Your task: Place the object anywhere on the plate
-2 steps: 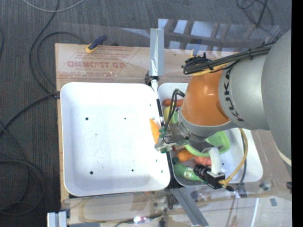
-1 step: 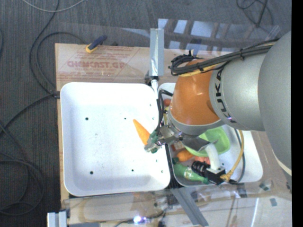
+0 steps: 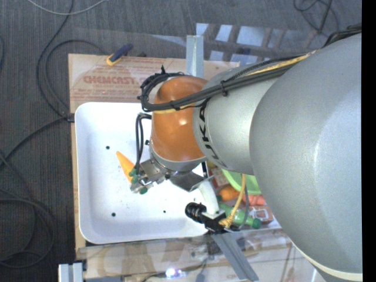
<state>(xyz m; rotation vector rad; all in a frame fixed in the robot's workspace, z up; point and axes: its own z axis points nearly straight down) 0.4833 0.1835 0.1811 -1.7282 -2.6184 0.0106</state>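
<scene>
One small orange carrot-shaped wedge [image 3: 124,162] lies in the left shallow white plastic bin [image 3: 100,216], its lower end touching the two-finger gripper [image 3: 138,184] of the grey arm with the orange band [image 3: 176,119]. Whether that gripper grasps it cannot be told. A lime-green plate [image 3: 249,184] peeks out beneath the arm, among small colourful objects [image 3: 249,216].

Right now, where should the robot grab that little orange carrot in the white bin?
Probably around its middle. The orange carrot lies flat in the white bin, tapering up-left, so fingers coming straight down could close across its narrow width. Its thicker end sits right at the gripper, partly hidden, so that end is harder to judge.
</scene>
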